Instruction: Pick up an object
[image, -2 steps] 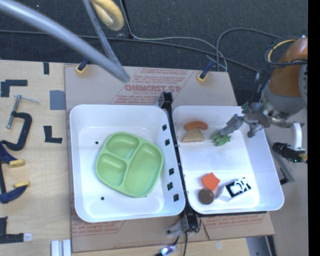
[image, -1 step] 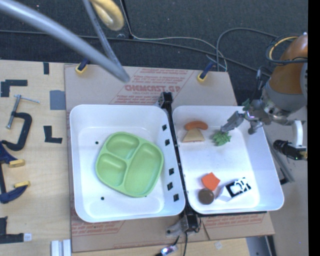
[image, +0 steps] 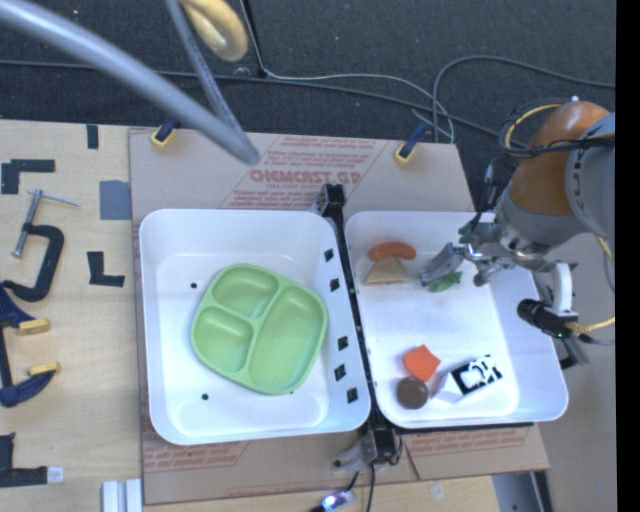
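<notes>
The left bin (image: 160, 300) holds a green divided plate (image: 260, 328) at centre frame. The right bin (image: 535, 405) holds the candidate objects. The arm (image: 555, 170) enters from the upper right, and its gripper (image: 455, 268) sits low in the bin's upper half, above a small green item (image: 443, 283); finger spacing cannot be determined.

Objects, by size: a tan wedge (image: 388, 270) with an orange-red sausage shape (image: 391, 250) touching its upper edge; a black-and-white block (image: 475, 375) at lower right; an orange cube (image: 421, 362); a brown round piece (image: 411, 393).

Probable faults: a closure on the green item may slip off its low profile; a descent misplaced toward frame left may nudge the wedge instead.
</notes>
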